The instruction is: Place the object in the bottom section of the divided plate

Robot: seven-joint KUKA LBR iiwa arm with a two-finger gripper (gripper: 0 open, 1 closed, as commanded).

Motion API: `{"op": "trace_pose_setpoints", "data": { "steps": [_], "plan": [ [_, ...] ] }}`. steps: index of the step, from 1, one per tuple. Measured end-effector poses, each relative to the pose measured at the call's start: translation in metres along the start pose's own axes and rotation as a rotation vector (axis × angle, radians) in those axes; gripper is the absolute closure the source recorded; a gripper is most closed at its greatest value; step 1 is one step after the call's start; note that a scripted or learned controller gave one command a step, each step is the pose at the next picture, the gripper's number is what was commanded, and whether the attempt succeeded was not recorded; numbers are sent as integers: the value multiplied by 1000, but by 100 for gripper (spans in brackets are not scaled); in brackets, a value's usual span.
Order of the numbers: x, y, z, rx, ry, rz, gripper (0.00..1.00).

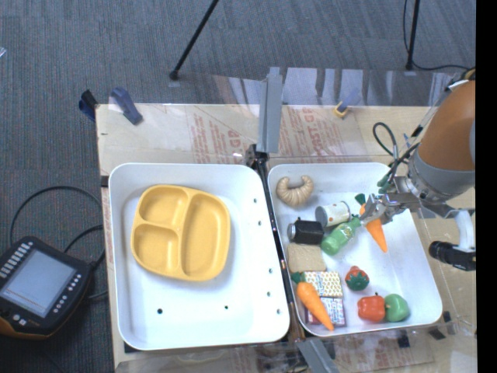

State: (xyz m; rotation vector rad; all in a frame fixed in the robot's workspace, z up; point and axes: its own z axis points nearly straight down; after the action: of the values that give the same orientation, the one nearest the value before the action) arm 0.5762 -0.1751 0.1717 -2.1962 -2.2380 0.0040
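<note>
A yellow divided plate (pixel 182 231) lies in the left bin (pixel 194 325), with two small sections on its left and one large section on its right. My gripper (pixel 379 210) is over the right bin (pixel 411 274), near its right wall. It is shut on a small orange carrot (pixel 378 237) whose tip points down toward the bin floor. The carrot's green top (pixel 361 200) pokes out at the gripper's left. A green bottle (pixel 340 238) lies just left of the carrot.
The right bin also holds a croissant (pixel 295 189), a white cup (pixel 334 212), a black cylinder (pixel 307 231), a second carrot (pixel 314 305), a strawberry (pixel 356 278), a red and a green pepper (pixel 383 308) and patterned boxes (pixel 324 284). A teach pendant (pixel 35 286) lies at the far left.
</note>
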Motion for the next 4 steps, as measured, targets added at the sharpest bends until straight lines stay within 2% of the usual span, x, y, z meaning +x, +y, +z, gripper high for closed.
{"op": "trace_pose_setpoints", "data": {
  "steps": [1, 2, 3, 4],
  "plan": [
    [65, 1, -26, 0, -1, -285, 100],
    [100, -20, -94, -6, -3, -268, 100],
    [193, 6, -10, 6, 0, -597, 100],
    [224, 64, -12, 0, -2, -691, 100]
  ]
}}
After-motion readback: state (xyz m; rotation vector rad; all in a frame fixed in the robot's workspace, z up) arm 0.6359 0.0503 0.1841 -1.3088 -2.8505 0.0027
